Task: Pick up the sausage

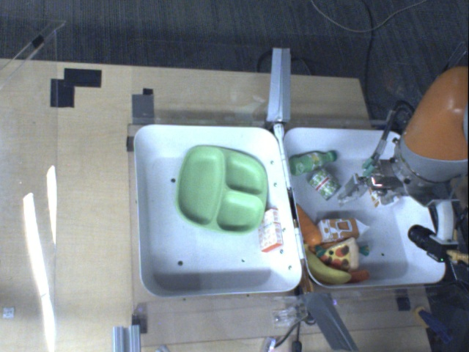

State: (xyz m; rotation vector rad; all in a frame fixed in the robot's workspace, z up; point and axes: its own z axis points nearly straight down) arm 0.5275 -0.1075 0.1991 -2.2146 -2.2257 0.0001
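tool (pixel 368 184) low over right bin (pixel 410 141), arm (pixel 440 134) reaching from right

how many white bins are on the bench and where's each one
2. The left bin holds the green tray and a small carton; the right bin sits beside it, holding the food items.
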